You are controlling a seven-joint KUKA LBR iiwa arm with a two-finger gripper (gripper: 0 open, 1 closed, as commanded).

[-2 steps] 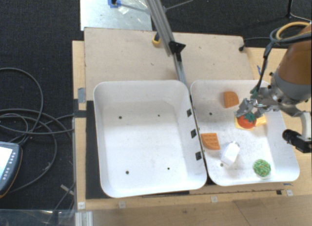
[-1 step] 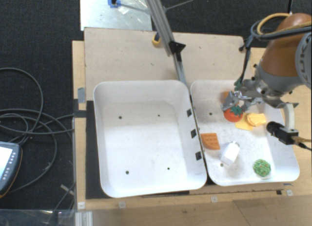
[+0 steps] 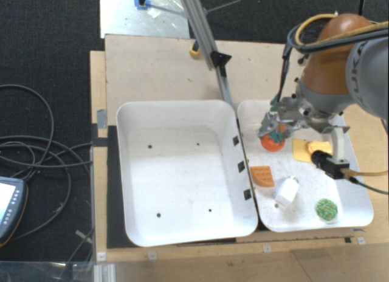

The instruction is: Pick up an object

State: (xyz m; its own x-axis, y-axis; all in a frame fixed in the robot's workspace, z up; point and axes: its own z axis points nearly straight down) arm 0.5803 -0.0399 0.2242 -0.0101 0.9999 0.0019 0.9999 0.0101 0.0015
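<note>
In the right-hand shallow white bin, near its far left corner, the grey arm's two-finger gripper sits low over a round red-orange tomato-like object with a green top. Its fingers reach down to the object's top, but whether they grip it, or how far apart they stand, I cannot tell. Just right of it lies a flat yellow block. Nearer the front lie an orange waffle-textured square, a small white box-shaped object and a green knobbly ball. The left white bin stands just beside, touching along a black-tabbed divider.
</note>
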